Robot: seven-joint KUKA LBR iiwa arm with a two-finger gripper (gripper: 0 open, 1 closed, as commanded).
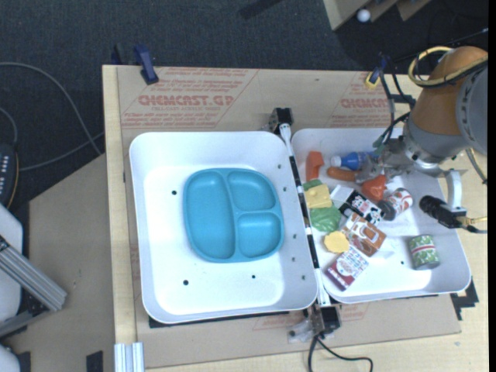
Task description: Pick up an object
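- Objects for picking lie heaped in the right bin (446, 281), mostly in its 9 o'clock half: an orange carrot-like piece (314, 163), a blue-capped small bottle (347, 161), a yellow block (317, 197), a green leafy toy (325, 218), a yellow round piece (336, 242), a brown snack packet (367, 237), a red-and-white packet (348, 266), and a red-and-white can (401, 200).
- A green can (423, 252) stands apart toward the bin's 4 o'clock side.
- The left bin (147, 231) holds a blue divided plate (232, 213) at its centre; both bins sit on the tabletop (116, 169).
- Progress, as I judge it: nothing is lifted. Every item rests on the bin floor, so the whole pick is still to do.
- The claw (377, 178) is low over the pile at the bin's 12 o'clock part, under the grey wrist and orange band.
- A red-orange object (375, 187) sits right at its tip, touching or nearly so; I cannot tell which.
- Whether the claw is spread or closed cannot be told from this slanted view, nor whether it grips anything.
- The bottle lies just at 9 o'clock of the claw, the red-and-white can just at 4 o'clock, and the green can well off at 5 o'clock.
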